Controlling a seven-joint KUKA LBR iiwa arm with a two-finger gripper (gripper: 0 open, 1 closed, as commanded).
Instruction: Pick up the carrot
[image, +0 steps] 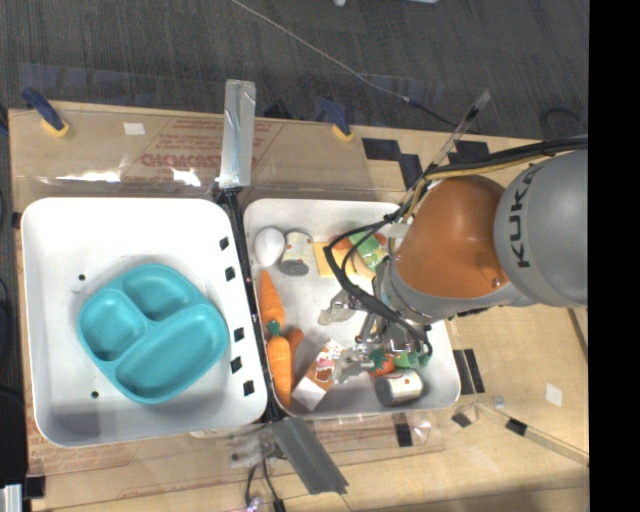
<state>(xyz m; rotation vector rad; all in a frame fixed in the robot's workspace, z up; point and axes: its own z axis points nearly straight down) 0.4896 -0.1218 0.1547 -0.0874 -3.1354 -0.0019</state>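
Gripper (375, 345) hanging low over right bin (300, 215), well right of carrot (272, 303) (finger spread: cannot tell); carrot lying lengthwise along bin's left wall, second orange piece (281, 368) just below it; best approach is shifting left, aligning jaws across narrow width, descending centred, clearing wall; carrot looking orange, tapered, smooth.

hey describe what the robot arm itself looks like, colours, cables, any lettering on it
The arm is a bulky grey body with a rounded orange band above the wrist and black KUKA lettering on the grey shell. Black cables loop from the wrist area, and thin lines run along the top. The gripper is dark metal with small red and green details.
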